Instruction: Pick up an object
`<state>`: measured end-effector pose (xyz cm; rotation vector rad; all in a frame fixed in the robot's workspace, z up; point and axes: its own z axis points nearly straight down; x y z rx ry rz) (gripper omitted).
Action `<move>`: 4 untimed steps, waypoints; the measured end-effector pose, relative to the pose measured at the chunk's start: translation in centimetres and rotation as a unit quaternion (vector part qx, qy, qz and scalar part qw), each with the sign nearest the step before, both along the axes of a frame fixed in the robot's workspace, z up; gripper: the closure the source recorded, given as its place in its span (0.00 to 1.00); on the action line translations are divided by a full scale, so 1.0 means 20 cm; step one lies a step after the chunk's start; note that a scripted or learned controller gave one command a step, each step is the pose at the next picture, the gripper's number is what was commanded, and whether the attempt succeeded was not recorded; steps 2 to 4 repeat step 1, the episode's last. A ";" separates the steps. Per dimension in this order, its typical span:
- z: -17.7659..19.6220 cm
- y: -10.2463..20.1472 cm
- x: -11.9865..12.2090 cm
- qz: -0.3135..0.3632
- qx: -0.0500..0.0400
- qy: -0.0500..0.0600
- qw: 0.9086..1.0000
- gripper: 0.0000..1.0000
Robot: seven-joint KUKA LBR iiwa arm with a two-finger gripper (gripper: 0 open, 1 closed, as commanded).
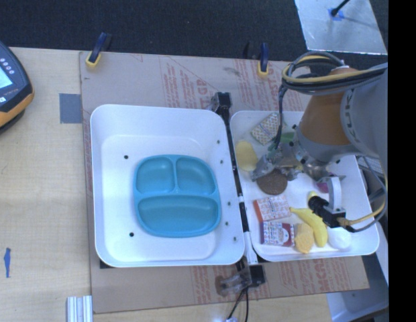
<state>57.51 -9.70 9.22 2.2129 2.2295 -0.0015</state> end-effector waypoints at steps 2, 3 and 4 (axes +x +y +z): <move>0.41 0.02 -0.03 -0.001 0.000 -0.002 1.000 0.00; 0.41 0.02 -0.03 -0.001 0.000 -0.002 1.000 0.00; 0.41 0.02 -0.03 -0.001 0.000 -0.002 1.000 0.00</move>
